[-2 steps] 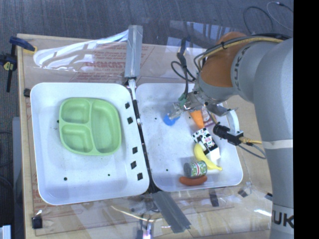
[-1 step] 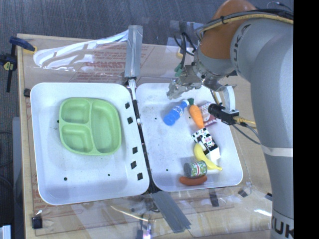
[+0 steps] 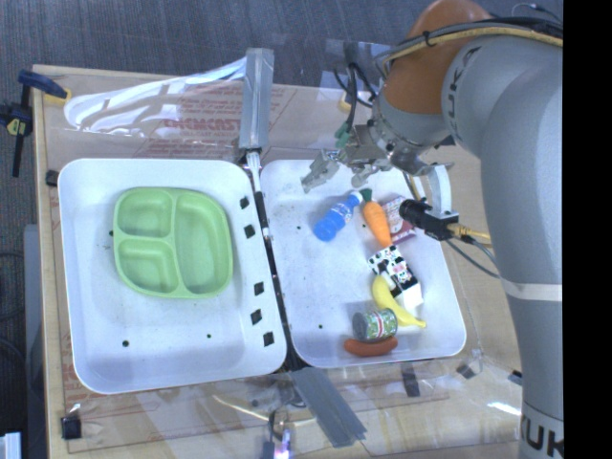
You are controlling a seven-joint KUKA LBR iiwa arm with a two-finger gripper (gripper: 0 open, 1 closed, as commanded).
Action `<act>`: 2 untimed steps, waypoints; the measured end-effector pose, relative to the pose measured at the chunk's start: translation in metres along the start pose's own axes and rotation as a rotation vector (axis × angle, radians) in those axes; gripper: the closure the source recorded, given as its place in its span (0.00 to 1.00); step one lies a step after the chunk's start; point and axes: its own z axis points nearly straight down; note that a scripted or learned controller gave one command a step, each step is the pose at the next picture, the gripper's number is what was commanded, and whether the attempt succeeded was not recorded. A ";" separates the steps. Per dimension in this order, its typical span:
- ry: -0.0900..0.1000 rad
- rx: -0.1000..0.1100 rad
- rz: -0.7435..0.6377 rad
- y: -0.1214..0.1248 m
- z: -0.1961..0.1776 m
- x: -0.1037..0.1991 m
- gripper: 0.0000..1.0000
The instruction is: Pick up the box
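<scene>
The box, a small carton with black and white patches, lies in the right bin towards its right side, between a carrot and a banana. My gripper hangs over the far part of the right bin, up and to the left of the box and well apart from it. Its fingers are spread open with nothing between them. A blue bottle lies just below the gripper.
An orange carrot and a small red and white packet lie beyond the box. A yellow banana, a green can and a red sausage-like item lie nearer. A green divided plate sits in the left bin.
</scene>
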 end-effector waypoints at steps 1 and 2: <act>-0.007 -0.025 -0.058 -0.019 0.101 -0.026 0.00; 0.002 -0.002 -0.114 -0.071 0.126 0.005 0.00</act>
